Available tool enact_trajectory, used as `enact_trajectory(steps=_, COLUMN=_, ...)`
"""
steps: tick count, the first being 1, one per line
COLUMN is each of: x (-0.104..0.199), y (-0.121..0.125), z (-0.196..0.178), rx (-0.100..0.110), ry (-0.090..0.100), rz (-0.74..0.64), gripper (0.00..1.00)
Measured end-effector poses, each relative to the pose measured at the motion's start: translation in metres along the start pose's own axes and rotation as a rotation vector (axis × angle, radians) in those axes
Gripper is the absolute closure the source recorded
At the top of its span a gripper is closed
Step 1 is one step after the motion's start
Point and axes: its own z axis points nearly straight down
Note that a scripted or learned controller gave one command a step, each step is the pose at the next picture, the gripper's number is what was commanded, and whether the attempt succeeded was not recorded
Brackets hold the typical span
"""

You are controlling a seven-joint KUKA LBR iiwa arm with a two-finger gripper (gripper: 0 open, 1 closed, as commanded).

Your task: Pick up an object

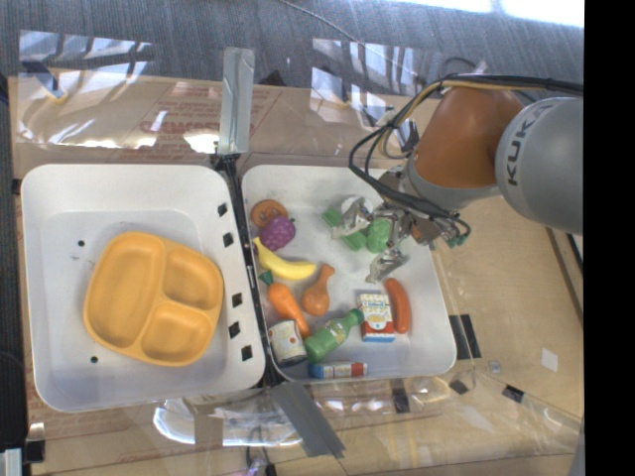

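Observation:
The right bin (pixel 432 310) holds several toy foods. My gripper (pixel 389 258) hangs over its right-middle part, below the orange-banded wrist. A green toy (pixel 378 234) lies just up-left of it, beside a silvery-green item (pixel 346 216). A red sausage (pixel 399 305) and a small carton (pixel 375 317) lie just below the gripper. Further left are a banana (pixel 284 263), purple grapes (pixel 280 232), an orange round piece (pixel 268 210), a drumstick (pixel 318 290) and a carrot (pixel 287 305). I see nothing held in the gripper.
A green bottle (pixel 332 333), a small can (pixel 288 343) and a thin tube (pixel 337 370) lie along the right bin's front. The left bin (pixel 50 206) holds a yellow divided plate (pixel 152 297). A black divider (pixel 238 256) separates the bins. Cables loop above the wrist.

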Motion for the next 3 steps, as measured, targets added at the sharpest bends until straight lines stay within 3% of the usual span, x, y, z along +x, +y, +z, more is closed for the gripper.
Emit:
enact_trajectory(steps=1, x=-0.035, y=0.012, z=0.019, rx=0.004, ry=-0.003, rz=-0.106, gripper=0.00)
enact_trajectory(steps=2, x=-0.037, y=0.011, z=0.007, rx=0.009, ry=-0.008, rz=-0.108, gripper=1.00)
enact_trajectory(steps=3, x=-0.060, y=0.005, z=-0.120, rx=0.009, ry=-0.007, rz=-0.049, gripper=1.00)
